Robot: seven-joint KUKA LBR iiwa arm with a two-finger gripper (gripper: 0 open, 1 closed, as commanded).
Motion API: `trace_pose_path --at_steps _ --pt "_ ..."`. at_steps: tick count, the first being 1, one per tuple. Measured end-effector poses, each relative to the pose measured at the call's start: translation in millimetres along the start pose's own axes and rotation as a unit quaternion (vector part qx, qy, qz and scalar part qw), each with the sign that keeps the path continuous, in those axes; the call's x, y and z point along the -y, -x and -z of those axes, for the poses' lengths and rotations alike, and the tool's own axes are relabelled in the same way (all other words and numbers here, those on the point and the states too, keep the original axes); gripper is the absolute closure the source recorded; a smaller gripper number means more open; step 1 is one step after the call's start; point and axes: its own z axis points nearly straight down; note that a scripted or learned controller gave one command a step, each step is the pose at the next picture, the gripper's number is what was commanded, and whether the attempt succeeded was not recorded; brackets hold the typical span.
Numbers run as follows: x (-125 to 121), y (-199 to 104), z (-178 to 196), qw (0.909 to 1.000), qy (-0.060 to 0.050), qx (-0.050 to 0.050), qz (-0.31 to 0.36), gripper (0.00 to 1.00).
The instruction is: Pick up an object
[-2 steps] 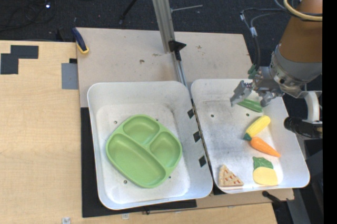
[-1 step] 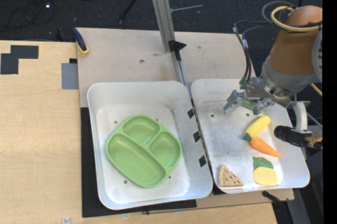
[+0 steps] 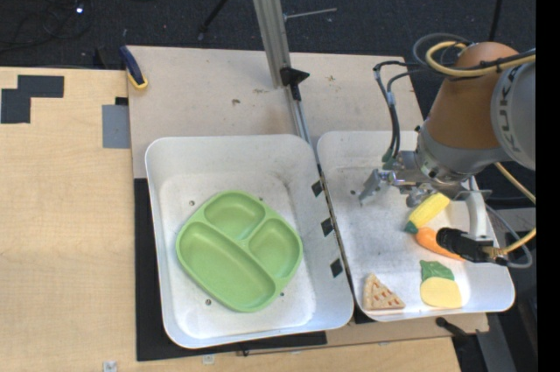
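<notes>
Where dark floor begins, tan bench [image 3: 210,90]; two white bins [image 3: 175,178].

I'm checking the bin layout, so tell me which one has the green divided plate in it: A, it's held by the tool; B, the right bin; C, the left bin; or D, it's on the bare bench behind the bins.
C: the green divided plate lies flat inside the left bin, while the right bin holds the small food items such as the pizza slice.
</notes>
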Motion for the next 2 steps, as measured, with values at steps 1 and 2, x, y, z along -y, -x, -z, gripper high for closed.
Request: trace_pose_path --at_steps 1,2 --pt "7.1 -7.1 -48.5 1.0000 0.000 0.000 0.000 0.00" --pt "6.2 -4.8 -35.6 1.0000 0.001 0.000 -0.003 1.00"
